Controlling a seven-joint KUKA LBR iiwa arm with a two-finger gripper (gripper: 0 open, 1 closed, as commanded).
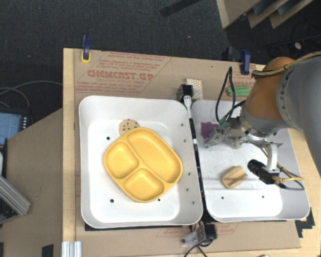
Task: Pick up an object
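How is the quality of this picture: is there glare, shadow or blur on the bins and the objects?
Camera view: even, soft light; the left bin is bright white but not blown out, and the yellow divided plate casts only a faint shadow. The tan block looks slightly soft; the arm, near the lens, is blurred.

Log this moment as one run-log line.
arm: over right bin | gripper: beside purple object | tan wooden block: untouched | yellow divided plate: left bin

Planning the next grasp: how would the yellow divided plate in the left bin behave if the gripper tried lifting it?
The yellow plate looks like stiff moulded plastic, so probably rigid and light. Its glossy, rounded rim may slip. It is wide and shallow; gripped at one edge, it would likely tilt.
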